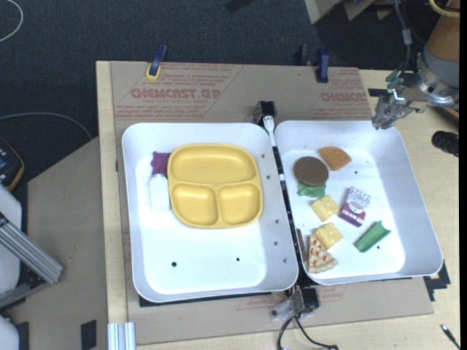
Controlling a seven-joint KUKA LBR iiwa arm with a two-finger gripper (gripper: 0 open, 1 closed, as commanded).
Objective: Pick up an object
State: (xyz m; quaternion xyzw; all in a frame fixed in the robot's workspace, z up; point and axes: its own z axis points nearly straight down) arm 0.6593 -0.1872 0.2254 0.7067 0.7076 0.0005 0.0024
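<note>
Hovering over the far right corner of the right bin (408,148), your tool (384,119) carries nothing that you can see, and how far it stands open you cannot tell from this slant. Nearest it lie the toy foods you must choose among: an orange wafer (335,157), a brown disc (311,170) atop a green leaf (311,190), two cheese pieces (325,221), a purple packet (355,205), a green pod (372,236) and a pizza slice (319,256). They look small, flat and closely packed, so a descent could likely strike two at once, or slide off a thin edge and close on air. Further left, the left bin (146,254) holds a yellow divided plate (215,184).
</note>
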